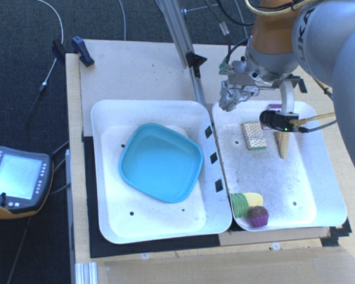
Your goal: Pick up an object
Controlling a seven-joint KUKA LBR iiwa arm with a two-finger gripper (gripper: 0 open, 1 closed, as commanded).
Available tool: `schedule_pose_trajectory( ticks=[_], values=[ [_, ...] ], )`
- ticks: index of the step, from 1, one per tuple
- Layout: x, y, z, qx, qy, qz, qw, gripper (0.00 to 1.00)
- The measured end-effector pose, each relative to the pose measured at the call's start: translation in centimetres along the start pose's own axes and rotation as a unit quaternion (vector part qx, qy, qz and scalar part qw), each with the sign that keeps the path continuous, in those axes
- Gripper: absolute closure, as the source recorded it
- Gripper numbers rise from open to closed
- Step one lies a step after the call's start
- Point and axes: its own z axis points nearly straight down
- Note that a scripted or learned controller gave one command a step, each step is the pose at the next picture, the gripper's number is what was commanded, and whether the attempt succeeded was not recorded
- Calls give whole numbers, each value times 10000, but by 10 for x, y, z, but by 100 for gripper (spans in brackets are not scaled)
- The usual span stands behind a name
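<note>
Grey arm [319,28], orange band, metallic claw [229,99], black cables.

Arm [319,22] cut off by top, right edges; purple object [274,107] mostly hidden behind wrist.

Teach pendant [16,180] beside bench [136,70]

Two white bins on the bench [136,70]: the left bin [106,218] has one blue plate [161,162]. The right bin [319,194] has four small things: one checkered sponge block [254,135], one cone [282,144], one yellow-green piece [244,202], one purple piece [258,216].
</note>
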Motion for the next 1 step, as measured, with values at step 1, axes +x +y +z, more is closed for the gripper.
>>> schedule_pose_trajectory(
  ticks=[1],
  values=[
    [54, 3, -1, -7, 2, -1, 10000, 100]
  ],
)
